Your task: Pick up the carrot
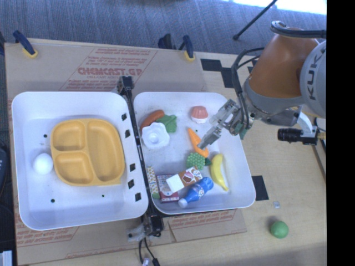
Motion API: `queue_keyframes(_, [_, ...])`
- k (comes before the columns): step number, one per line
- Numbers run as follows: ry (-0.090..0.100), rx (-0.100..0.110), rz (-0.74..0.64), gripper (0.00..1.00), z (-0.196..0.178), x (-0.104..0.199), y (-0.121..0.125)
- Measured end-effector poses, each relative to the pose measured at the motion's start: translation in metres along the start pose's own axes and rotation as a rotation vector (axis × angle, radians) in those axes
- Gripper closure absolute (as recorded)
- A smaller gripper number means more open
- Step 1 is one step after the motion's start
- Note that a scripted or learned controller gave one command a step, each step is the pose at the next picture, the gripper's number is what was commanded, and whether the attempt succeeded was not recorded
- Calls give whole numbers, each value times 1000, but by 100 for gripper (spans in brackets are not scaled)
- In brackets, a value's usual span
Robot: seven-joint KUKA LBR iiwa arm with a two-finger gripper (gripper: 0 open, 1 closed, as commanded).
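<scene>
The carrot (194, 138) is a small orange piece lying at a slant in the middle of the right bin (233, 148), between the white egg-shaped toy and the banana. My gripper (204, 143) reaches in from the right and slants down to the left. Its tip is right at the carrot's right side, touching or nearly touching it. The carrot still lies on the bin floor.
Around the carrot lie a green textured piece (195, 160), a banana (218, 172), a fried egg toy (155, 136), a sausage (151, 117), a pink cupcake (199, 113), a blue bottle (195, 192) and a small box (176, 183). The left bin holds a yellow divided tray (87, 151) and a white ball (42, 163).
</scene>
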State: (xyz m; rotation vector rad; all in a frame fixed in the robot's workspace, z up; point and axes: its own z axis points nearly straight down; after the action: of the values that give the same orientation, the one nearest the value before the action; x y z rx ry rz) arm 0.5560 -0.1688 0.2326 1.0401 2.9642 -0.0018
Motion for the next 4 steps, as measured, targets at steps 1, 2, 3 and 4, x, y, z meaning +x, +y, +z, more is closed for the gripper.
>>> queue_keyframes(1, [4, 1, 118, 0, 63, -13, 44])
queue_keyframes(2, [4, 2, 304, 0, 141, 6, 69])
queue_keyframes(3, [3, 3, 301, 100, 131, 5, 69])
queue_keyframes(4, [2, 1, 650, 100, 28, 31, 84])
